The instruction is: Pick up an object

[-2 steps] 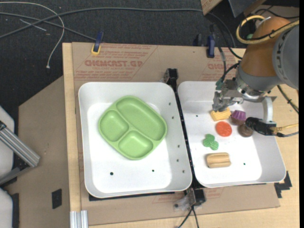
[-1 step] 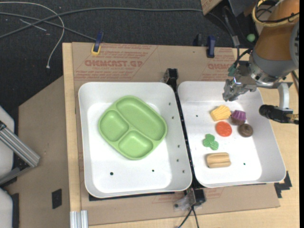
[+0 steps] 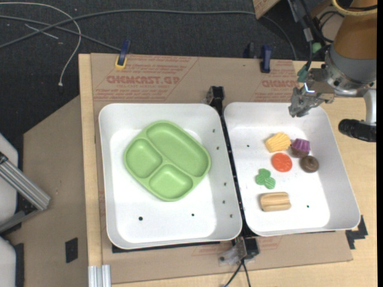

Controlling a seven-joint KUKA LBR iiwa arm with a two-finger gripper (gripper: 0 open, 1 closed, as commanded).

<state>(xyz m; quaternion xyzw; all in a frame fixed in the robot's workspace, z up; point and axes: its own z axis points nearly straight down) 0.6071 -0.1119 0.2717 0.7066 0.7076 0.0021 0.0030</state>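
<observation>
The arm is a thick rounded column, its upper segment a broad orange band with a pale rim at the top, passing below into smooth grey casing that narrows to a lighter metallic wrist collar. Black cables loop beside the wrist, with a small green connector where they meet it. The hand is a small cluster of dull grey metal parts with darker tips, blurred and too small to resolve further.

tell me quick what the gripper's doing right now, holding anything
Two-finger gripper: above the far rim of the right shallow white bin, nothing seen between its fingers; open or closed cannot be told.
</observation>
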